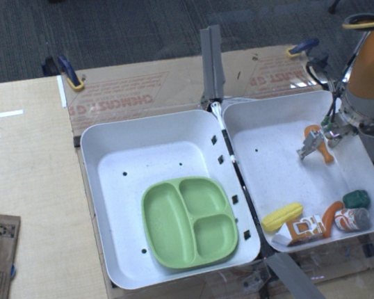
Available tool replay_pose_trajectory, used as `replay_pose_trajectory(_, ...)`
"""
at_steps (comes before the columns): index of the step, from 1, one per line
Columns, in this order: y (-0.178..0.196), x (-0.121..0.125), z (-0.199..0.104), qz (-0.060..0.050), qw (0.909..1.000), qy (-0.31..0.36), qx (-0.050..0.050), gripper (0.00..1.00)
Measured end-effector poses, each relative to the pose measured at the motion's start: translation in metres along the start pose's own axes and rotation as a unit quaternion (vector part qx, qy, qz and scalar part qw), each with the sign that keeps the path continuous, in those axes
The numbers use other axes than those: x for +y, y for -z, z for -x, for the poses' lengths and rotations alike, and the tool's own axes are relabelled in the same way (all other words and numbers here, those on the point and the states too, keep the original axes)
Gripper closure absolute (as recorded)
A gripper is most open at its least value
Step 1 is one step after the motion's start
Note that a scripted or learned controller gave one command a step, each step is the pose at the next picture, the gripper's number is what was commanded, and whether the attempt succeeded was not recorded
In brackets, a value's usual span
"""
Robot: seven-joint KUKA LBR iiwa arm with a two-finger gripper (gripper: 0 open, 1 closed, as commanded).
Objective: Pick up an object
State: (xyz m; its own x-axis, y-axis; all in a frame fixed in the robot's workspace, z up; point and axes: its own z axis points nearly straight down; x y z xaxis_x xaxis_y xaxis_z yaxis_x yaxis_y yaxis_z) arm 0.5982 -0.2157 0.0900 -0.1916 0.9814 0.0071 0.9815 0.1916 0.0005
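Wooden table (36, 176), two white bins. Gripper (311, 145) in right bin (269, 132), fingers clamped on an orange carrot (322, 148) near the back. Lift straight up, slowly, keeping clear of bin wall.

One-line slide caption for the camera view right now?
Pincer over the right white bin around an orange carrot-shaped toy; green divided plastic plate in the left white bin.

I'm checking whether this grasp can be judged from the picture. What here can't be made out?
- Gripper: too small to tell whether its fingers are open, or clamp the orange piece.
- Arm: cut off by the right edge.
- Packet: print too small to read.
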Motion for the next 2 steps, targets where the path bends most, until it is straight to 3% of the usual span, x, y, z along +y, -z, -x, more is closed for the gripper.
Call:
replay_pose_trajectory(1,0.008,0.0,0.002,-0.001,1.0,-0.001,-0.002,1.0)
replay_pose_trajectory(2,0.122,0.072,-0.048,-0.001,0.9995,0.033,-0.004,1.0)
